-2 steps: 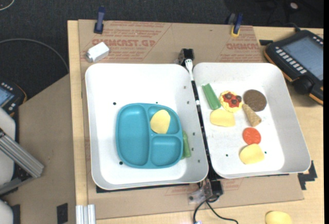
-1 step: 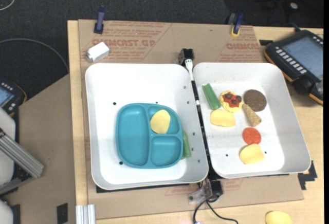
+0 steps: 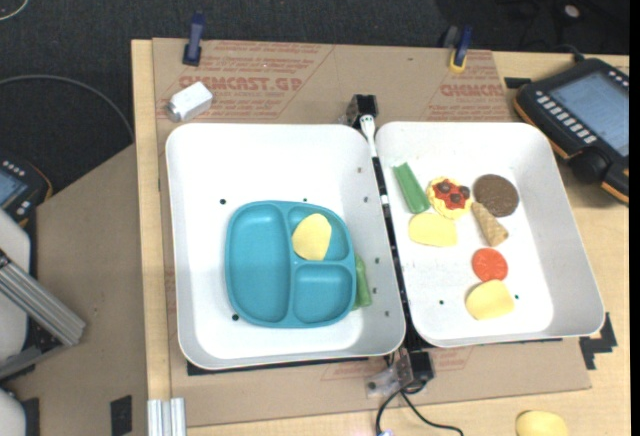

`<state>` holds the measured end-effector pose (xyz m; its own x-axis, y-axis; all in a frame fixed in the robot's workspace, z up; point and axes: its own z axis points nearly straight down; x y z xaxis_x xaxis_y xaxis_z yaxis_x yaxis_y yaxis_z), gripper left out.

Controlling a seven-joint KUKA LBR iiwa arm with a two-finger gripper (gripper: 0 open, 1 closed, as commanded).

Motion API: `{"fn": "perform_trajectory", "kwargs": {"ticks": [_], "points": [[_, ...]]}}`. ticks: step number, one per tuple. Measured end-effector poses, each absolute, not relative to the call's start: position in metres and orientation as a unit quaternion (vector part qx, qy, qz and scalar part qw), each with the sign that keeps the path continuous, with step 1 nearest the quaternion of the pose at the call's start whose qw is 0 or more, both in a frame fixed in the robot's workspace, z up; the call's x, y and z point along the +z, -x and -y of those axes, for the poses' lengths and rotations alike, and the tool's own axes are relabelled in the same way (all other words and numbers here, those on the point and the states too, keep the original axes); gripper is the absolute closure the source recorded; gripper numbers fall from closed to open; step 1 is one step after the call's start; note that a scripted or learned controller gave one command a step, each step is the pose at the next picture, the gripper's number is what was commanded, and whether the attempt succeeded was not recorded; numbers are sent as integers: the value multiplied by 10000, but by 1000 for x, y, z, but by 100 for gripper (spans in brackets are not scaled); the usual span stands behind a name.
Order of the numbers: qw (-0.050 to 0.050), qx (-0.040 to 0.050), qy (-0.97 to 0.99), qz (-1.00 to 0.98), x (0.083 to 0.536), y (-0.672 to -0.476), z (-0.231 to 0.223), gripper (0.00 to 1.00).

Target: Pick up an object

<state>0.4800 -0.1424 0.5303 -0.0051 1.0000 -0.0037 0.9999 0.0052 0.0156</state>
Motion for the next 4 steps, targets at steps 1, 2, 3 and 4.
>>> {"fn": "perform_trajectory", "kwargs": {"ticks": [1, 2, 3, 4], "points": [[-45, -27, -7071, -7070, 426, -479, 129, 100], [69, 48, -7059, -7082, 542, -480, 102, 100], [-39, -30, -7074, -7068, 444, -479, 98, 100], [68, 22, -7091, -7051, 537, -479, 163, 100]]}}
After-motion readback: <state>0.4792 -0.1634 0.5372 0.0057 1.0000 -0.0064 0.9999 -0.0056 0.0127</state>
